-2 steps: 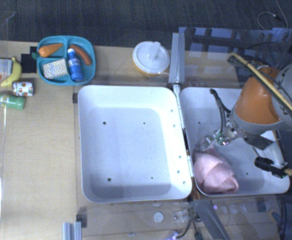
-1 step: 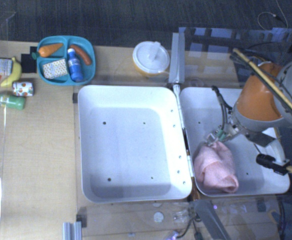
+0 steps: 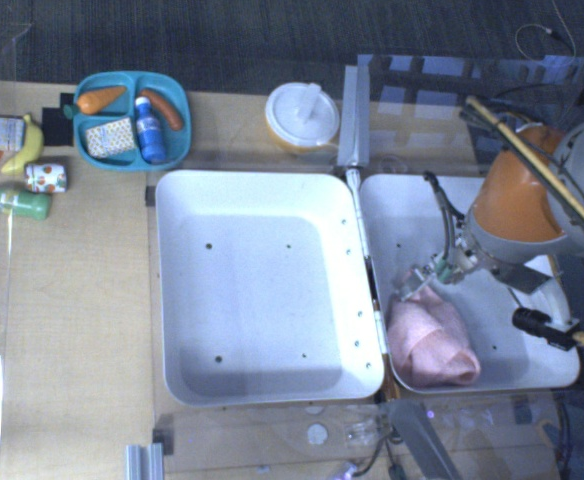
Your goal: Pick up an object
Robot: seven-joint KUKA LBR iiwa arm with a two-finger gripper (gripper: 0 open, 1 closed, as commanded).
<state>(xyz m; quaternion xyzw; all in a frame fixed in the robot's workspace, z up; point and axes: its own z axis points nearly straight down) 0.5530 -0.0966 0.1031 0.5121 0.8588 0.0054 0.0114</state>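
Lying just below gripper (image 3: pixel 442 271): pink cloth (image 3: pixel 431 341)

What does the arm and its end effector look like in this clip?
The arm is grey with a rounded orange band above the wrist. A thin yellowish rod or cable runs diagonally across it. The end effector is small, metallic and pale, with dark cabling leading down to it.
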